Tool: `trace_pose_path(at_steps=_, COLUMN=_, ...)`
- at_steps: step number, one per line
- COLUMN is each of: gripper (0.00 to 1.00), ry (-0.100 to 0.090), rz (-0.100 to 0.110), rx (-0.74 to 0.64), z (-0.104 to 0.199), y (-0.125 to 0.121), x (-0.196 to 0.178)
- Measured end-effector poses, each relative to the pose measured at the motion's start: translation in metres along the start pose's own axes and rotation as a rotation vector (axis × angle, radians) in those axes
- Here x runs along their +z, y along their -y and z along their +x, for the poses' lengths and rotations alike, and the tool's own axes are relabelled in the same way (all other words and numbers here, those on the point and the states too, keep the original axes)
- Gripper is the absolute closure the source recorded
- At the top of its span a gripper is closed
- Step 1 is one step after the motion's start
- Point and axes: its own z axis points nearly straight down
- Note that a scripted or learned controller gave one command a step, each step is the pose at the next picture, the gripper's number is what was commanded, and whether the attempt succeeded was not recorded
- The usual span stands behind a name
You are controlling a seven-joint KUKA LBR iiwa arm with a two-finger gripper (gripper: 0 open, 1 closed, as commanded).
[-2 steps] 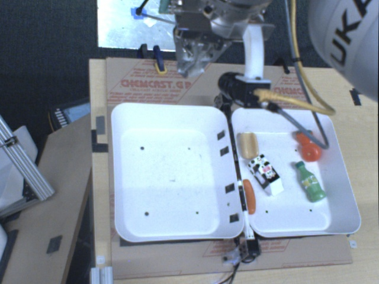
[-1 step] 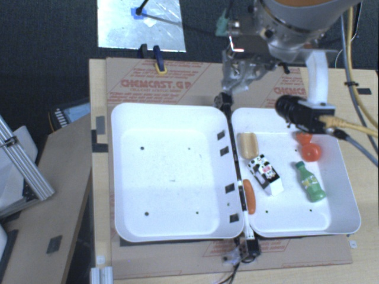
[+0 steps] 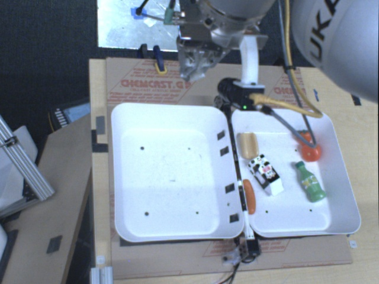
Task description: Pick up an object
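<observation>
Hovering high, my gripper (image 3: 194, 64) grasps nothing visible; whether its metal tips are spread, I cannot tell. Item below me, well apart, right bin (image 3: 340, 176): green plastic toy bottle (image 3: 311, 182), probably light, stiff, slick. Grip advised: across its fat body.

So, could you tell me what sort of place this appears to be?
Probably a robotics lab's grasping test bench: a KUKA arm hangs over two white bins, and the right one holds toy food like a green bottle.

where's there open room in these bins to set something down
The left bin floor is bare wall to wall. In the right bin, the bread, cow carton, sausage, bottle and tomato crowd the middle; its near strip is free.
</observation>
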Motion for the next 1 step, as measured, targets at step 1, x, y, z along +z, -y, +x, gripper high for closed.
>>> trace_pose_path(at_steps=1, gripper=1.00, ry=0.000, rz=0.001, rx=0.000, z=-0.0014, y=0.0014, x=-0.0117)
